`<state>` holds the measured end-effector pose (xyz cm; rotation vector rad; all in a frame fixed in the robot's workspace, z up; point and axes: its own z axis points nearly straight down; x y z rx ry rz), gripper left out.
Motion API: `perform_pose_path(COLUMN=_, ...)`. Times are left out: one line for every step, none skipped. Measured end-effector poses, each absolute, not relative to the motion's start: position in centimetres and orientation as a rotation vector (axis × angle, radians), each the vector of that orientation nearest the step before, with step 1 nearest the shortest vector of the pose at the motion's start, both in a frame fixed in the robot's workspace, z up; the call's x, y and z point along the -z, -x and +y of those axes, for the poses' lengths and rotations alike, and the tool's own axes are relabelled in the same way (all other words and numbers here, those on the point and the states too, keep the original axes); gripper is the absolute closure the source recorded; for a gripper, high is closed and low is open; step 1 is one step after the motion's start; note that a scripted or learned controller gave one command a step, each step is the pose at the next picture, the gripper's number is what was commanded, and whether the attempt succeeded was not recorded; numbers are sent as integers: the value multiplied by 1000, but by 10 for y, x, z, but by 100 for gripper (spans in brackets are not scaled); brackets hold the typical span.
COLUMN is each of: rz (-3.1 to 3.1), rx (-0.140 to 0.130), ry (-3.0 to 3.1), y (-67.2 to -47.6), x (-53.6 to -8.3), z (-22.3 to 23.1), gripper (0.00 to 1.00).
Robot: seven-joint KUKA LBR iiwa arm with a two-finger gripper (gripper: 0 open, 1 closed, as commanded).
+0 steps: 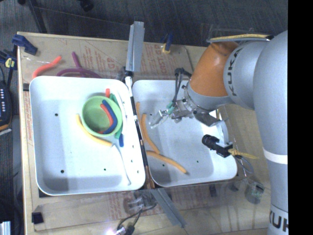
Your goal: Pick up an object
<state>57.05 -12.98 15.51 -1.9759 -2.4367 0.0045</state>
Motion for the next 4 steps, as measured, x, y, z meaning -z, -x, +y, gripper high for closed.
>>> perform_pose_path(rz=-2350, rx=-6, ry=2084, y=-480, x=-108, z=-118, gripper=0)
perform_pose_path(rz=-2357, rx=-6, ry=2075, y=-481, x=-117, z=-118, gripper=100)
perform_pose_path(rz=-2358, rx=-6, ry=2075, y=-481, x=-118, z=-117, gripper=0)
perform_pose_path(rz=-2229, rx=-10, ry=2239, y=-490, x=-96, z=-112, gripper=0)
